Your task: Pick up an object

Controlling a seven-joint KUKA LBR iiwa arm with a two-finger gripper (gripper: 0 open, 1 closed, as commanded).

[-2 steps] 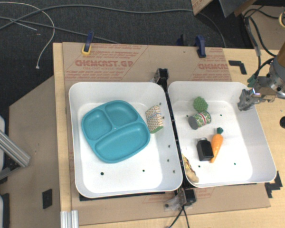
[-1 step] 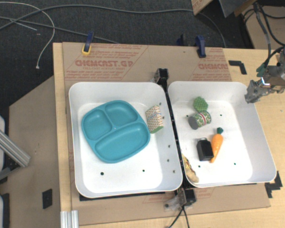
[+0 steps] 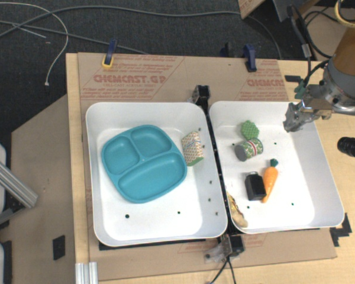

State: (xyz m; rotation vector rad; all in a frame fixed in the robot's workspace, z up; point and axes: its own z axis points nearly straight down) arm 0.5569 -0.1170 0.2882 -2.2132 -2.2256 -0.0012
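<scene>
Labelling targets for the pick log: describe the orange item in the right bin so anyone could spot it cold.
Start at the right bin, the one nearer the arm. Near its middle, towards the front, lies a toy carrot, orange with a small green top pointing away from the camera. It rests against the right side of a black block and is the only orange thing in either bin.
</scene>
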